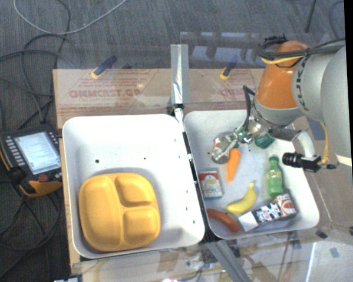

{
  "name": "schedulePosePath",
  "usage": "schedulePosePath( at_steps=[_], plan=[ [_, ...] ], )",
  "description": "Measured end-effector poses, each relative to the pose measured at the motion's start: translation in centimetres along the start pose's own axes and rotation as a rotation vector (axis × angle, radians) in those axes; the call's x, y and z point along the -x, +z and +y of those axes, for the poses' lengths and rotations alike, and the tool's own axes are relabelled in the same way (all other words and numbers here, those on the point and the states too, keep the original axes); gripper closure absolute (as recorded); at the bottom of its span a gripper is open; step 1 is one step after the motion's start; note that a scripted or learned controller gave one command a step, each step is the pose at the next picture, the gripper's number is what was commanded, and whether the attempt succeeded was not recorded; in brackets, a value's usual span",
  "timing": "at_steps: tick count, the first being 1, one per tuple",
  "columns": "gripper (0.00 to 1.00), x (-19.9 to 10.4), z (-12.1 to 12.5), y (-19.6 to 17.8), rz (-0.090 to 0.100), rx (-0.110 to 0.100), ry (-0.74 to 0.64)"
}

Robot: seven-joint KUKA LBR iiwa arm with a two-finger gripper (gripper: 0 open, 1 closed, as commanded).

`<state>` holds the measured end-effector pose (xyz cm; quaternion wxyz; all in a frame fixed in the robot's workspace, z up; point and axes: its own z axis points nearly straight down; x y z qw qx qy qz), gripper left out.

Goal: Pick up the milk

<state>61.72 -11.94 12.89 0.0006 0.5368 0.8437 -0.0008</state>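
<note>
The milk [269, 212] is a black, white and red carton lying on its side in the near right corner of the right bin [194, 143]. A banana [243, 200] lies against its left end and a green bottle [274, 177] stands just behind it. My gripper [223, 147] hangs over the far middle of the same bin, well behind and to the left of the milk, close to the top of an orange carrot [232, 164]. Nothing of the milk is near it.
A small red and white box [211, 184] lies by the right bin's left wall, a brown sausage [223, 219] at its near edge, a teal object [263, 140] under the wrist. A yellow divided tray [119, 212] sits in the left bin [105, 135].
</note>
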Motion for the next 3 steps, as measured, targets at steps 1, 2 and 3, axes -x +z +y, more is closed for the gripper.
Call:
schedulePosePath(
  at_steps=[1,2,3],
  plan=[
    [1.0,0.0,0.0,-0.9,-0.002,-0.002,-0.001],
    [1.0,1.0,-2.1,3.5,-0.002,0.0,0.069],
    [1.0,10.0,-2.0,-12.3,-0.003,0.001,-0.104]
  ],
)
